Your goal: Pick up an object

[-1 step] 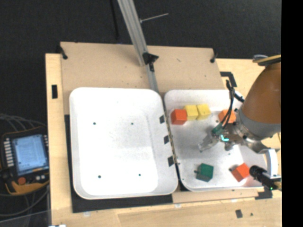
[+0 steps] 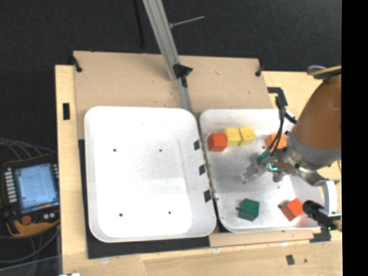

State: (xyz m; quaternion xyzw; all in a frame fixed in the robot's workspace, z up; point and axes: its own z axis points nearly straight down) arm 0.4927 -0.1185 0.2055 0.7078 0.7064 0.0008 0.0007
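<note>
Looking down on the surface (image 2: 69, 154), we see the hand (image 2: 257, 169) low over the middle of the right bin (image 2: 230, 223), but we cannot tell its state. An orange block (image 2: 217, 141) and two yellow blocks (image 2: 233, 134) (image 2: 247, 134) line the bin's far side. A green block (image 2: 248, 209) and another orange block (image 2: 291, 209) sit near its front edge.

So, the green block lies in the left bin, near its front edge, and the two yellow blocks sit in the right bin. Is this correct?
Not quite. The camera view shows the green block in the right bin, near its front edge, not in the left bin. The two yellow blocks do sit in the right bin.
</note>
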